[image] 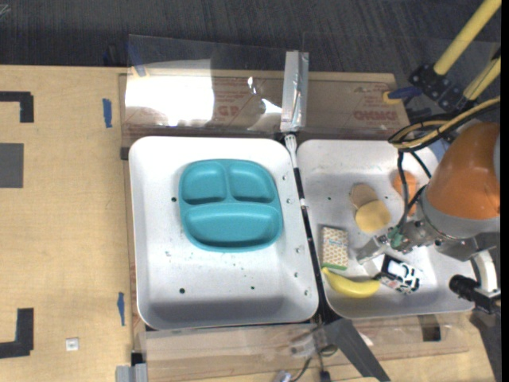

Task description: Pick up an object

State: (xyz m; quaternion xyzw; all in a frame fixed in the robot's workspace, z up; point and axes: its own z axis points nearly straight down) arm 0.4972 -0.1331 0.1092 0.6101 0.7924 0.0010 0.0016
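Observation:
The right bin holds several small objects. A yellow banana lies near its front edge, and a round yellow fruit sits mid-bin with a tan piece just behind it. A patterned packet lies left of them, and an orange item is partly hidden behind cables. A black-and-white object rests at the front right. My gripper hangs low over the bin's middle, between the yellow fruit and the black-and-white object, just above the banana's right end.
The left bin carries a teal divided plate. A clear plastic sheet and a metal post stand behind the bins. The arm's orange band and cables cover the right bin's right side. Yellow rods cross the top right.

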